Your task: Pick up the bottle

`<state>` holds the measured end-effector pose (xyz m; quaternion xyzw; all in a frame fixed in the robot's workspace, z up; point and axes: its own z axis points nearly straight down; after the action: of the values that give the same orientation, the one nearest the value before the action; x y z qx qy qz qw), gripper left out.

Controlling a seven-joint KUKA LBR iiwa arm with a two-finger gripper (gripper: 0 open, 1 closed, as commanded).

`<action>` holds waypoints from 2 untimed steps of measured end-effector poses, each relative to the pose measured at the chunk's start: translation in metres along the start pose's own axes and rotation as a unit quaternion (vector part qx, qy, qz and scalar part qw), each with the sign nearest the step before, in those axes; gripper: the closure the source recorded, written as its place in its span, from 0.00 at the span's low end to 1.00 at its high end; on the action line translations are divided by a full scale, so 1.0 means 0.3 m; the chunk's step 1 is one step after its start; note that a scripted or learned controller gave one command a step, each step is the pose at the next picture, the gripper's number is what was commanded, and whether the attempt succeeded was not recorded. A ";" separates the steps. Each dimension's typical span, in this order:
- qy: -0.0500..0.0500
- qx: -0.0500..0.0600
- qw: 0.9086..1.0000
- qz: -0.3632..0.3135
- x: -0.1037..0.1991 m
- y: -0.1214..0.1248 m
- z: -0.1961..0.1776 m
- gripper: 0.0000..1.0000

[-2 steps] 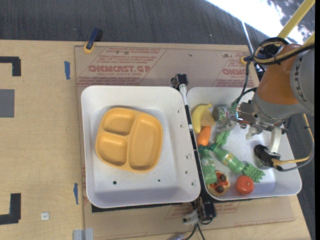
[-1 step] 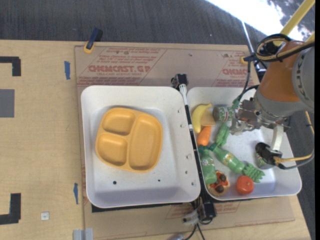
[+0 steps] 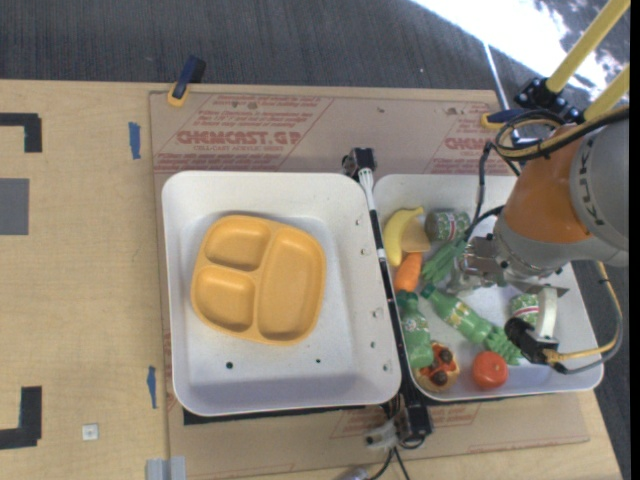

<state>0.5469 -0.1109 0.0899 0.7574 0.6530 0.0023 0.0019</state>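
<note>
Though fingers unreadable, claw [image 3: 462, 276] among bottles [image 3: 462, 318].

The clear protective sheet [image 3: 300, 133] under the two white bins bears red repeated lettering reading "CHEMCAST GP", seen at upper left and again, partly hidden, at upper right.

right bin [image 3: 580, 313] crowded (toys touching), left bin [image 3: 190, 268] roomier

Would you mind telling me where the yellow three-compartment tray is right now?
The yellow three-compartment tray lies in the middle of the left white bin, across the divider from the yellow banana in the right bin.
</note>
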 end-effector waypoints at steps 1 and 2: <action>0.001 -0.003 1.000 -0.002 0.009 0.005 0.001 0.00; -0.002 -0.006 0.994 0.110 0.049 -0.014 0.001 0.00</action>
<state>0.5449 -0.0956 0.0897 0.8245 0.5658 0.0050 0.0071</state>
